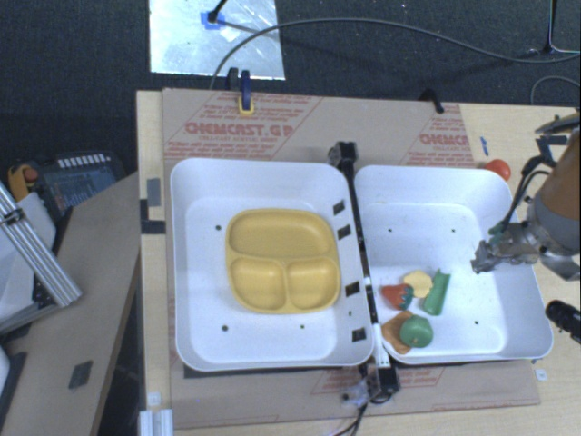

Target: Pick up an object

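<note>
Your gripper hangs by the right bin's right wall; finger state unreadable. Toy food clusters near its left-front edge, open floor between.

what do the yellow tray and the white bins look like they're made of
Yellow tray: probably moulded plastic, matte, with soft rounded edges and three pressed-in compartments.
White bins, left bin and right bin: likely thin formed plastic, smooth and slightly glossy, with rounded corners and a faint sheen along the walls. Painted metal can't be ruled out.
</note>
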`<state>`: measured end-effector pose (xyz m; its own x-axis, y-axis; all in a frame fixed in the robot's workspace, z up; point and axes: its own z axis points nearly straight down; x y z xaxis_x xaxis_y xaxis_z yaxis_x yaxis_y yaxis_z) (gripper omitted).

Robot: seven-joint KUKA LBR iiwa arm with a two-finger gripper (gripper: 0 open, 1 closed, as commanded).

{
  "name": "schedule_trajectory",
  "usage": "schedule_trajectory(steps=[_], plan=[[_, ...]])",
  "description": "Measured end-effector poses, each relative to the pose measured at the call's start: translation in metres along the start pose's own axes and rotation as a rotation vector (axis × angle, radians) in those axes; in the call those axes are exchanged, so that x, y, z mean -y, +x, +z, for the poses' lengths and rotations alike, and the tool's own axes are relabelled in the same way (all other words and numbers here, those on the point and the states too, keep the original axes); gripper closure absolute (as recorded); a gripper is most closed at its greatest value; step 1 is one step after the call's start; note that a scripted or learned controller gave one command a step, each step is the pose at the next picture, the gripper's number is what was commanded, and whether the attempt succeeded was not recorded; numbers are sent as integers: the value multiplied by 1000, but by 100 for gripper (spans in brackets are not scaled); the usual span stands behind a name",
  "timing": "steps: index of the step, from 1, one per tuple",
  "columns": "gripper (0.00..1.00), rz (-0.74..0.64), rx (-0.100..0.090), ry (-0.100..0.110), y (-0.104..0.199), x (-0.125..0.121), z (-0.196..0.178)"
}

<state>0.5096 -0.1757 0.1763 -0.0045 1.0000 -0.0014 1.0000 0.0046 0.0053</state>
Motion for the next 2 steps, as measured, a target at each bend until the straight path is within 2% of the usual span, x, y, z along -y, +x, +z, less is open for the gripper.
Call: schedule_trajectory(steps=[1,2], plan=[[100,1,0,3,0,-1,-37],[100,-1,-1,2,38,-19,-36]])
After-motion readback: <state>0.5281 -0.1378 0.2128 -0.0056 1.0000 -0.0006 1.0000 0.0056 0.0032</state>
